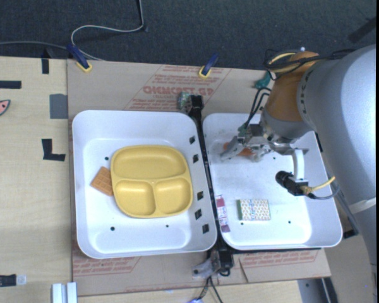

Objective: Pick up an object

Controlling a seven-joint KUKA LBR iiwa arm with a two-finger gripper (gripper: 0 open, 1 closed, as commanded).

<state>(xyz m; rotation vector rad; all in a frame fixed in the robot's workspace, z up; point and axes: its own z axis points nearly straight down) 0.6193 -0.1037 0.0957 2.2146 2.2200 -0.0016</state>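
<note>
Reaching in from the right, the arm extends over the right bin, with its orange band above that bin's far edge. The gripper sits low over the far-left part of the right bin, close to the divider between the two bins. Whether the gripper is open or closed cannot be told at this slant. A small reddish patch shows at its left end, and it is unclear whether this is an object or part of the tool. A black fitting with a yellow lead hangs beside the wrist, over the middle of the bin.

Loose objects lie apart from the gripper. A speckled block rests flat on the near half of the right bin's floor, well clear of the tool. A red-and-white packet lies just left of the block, against the bin's left wall.

The left bin holds a yellow plate with three compartments, lying flat near the centre. A tan piece rests at the plate's left rim, partly tucked beneath it.

Both bins stand side by side, touching, on a cardboard sheet. Two yellow clips sit at the sheet's far edge. A thin cable loops across the dark floor beyond. Black tape marks lie on the bench left of the sheet.
</note>
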